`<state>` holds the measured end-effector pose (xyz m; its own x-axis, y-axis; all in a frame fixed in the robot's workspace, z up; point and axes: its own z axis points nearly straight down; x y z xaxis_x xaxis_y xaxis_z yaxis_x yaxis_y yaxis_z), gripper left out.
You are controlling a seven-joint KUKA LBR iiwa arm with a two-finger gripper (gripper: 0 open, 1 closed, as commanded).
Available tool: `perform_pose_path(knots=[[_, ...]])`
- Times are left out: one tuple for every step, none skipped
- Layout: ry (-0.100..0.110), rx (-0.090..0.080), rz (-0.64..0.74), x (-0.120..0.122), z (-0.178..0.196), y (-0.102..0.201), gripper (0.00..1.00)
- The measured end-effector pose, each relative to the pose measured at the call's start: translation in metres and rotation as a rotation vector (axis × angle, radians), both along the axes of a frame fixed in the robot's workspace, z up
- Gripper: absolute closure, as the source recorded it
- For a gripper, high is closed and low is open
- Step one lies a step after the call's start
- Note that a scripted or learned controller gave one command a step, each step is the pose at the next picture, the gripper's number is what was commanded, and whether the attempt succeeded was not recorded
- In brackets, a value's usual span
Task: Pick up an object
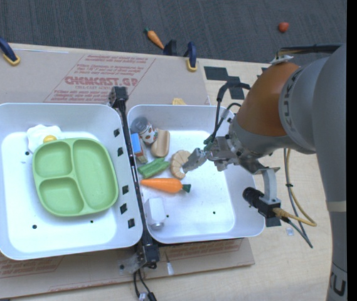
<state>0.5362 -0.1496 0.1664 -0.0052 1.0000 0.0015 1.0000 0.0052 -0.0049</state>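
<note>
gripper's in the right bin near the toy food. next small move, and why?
Probably a short drop toward the croissant-shaped piece. The gripper sits right beside it at its right edge, with no item visible between its tips. The carrot just below and the green pod to the left crowd it, so keep the move small.

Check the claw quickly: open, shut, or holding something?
Claw: cannot be told; it sits low in the right white bin beside the tan croissant-shaped toy, nothing visibly between it.
</note>
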Motion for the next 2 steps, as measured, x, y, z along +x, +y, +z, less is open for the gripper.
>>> perform_pose_path(knots=[[0.0, 0.0, 0.001, -0.057, -0.075, -0.025, 0.0], [0.0, -0.001, 0.008, -0.056, -0.065, -0.025, 1.0]])
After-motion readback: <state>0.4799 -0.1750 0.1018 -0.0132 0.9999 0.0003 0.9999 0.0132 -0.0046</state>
